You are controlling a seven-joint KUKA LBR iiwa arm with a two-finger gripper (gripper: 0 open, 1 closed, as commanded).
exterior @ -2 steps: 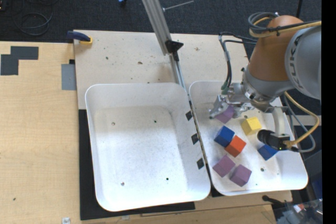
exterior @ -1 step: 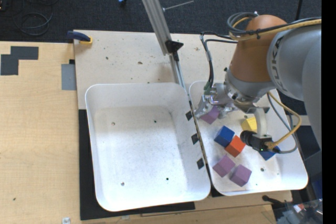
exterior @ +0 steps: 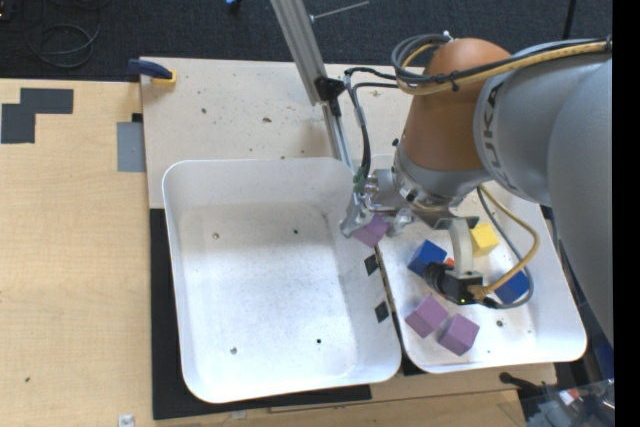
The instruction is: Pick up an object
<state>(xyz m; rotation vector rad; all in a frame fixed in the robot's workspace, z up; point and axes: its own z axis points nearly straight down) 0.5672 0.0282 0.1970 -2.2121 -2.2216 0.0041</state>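
Note:
My gripper [exterior: 373,218] hangs over the ridge where the two bins meet, near the right bin's left wall. A small purple block [exterior: 372,233] sits between its metal fingertips, and the fingers look shut on it. The block seems lifted slightly above the bin floor. The arm's orange band and grey body cover the back part of the right bin.
The right bin [exterior: 560,340] holds two purple cubes [exterior: 428,315] [exterior: 458,333], two blue cubes [exterior: 428,255] [exterior: 513,287] and a yellow cube [exterior: 484,237]. The left bin [exterior: 185,245] lies beside it. A slanted aluminium post [exterior: 300,35] rises behind the bins.

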